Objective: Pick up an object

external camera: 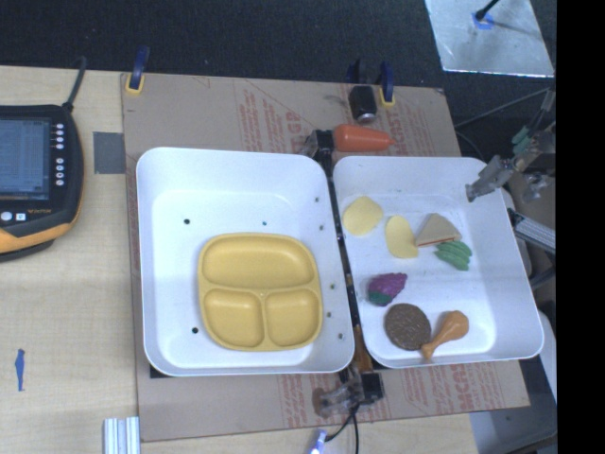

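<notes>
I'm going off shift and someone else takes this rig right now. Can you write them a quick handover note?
Gripper: at the right bin's far right rim, nothing seen between its fingers; open or shut cannot be told.
Right bin: two yellow pieces, a tan wedge touching a green piece, a purple piece, a brown disc and a drumstick.
Left bin: a yellow divided tray.
An orange carrot-like toy lies outside, behind the bins.
Done: nothing picked up yet.
Left: choose an object, grasp it, lift it.
</notes>
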Robot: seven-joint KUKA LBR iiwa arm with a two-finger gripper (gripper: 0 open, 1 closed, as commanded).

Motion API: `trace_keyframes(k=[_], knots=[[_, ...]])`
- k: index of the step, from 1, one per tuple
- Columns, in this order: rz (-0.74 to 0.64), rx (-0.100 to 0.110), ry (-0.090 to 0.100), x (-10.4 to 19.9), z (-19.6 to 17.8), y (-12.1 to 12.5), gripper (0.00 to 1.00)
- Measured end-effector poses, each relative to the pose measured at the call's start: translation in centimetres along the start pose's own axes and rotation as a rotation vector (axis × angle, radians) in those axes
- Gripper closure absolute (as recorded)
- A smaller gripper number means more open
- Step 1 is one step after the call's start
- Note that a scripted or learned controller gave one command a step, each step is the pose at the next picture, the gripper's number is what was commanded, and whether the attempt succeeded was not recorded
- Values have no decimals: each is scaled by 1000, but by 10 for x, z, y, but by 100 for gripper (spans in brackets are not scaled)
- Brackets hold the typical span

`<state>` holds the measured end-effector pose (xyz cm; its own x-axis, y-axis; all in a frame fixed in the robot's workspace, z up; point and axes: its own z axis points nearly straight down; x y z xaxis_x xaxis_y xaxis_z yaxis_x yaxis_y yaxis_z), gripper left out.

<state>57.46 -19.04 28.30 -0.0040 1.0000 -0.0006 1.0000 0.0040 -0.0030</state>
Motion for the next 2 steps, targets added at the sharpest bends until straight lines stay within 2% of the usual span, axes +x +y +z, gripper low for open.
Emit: trace_keyframes(k=[1,2], knots=[[0,2,0,-21,81,17,0],[-2,3,1,-21,192,27,0]])
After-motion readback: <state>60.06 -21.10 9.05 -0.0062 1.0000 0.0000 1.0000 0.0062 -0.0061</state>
